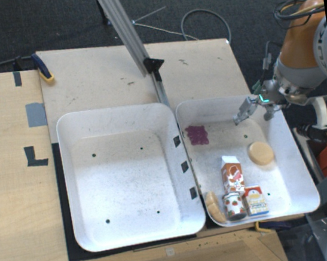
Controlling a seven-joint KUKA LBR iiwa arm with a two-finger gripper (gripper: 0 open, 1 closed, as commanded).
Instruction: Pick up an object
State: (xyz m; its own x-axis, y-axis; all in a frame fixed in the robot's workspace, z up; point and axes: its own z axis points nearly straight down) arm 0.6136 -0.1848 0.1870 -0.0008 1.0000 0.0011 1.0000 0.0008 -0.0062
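Now the grey two-finger gripper (pixel 246 111), fingers narrowly parted and empty, hangs over the right white bin (pixel 285 140), with the round tan disc (pixel 261 153) just below.

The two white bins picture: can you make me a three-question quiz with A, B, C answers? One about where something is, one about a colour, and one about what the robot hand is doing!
1. Where are the objects?
A. left bin
B. right bin
C. bench

2. What colour is the small lump near the bin divider?
A. purple
B. green
C. blue

3. The gripper is
A. over the left bin
B. touching the carton
C. over the right bin's far end, nothing between its fingers

Answers: B, everything lies in the right bin; A, it looks purple; C, it hangs there, apart from the round tan piece.
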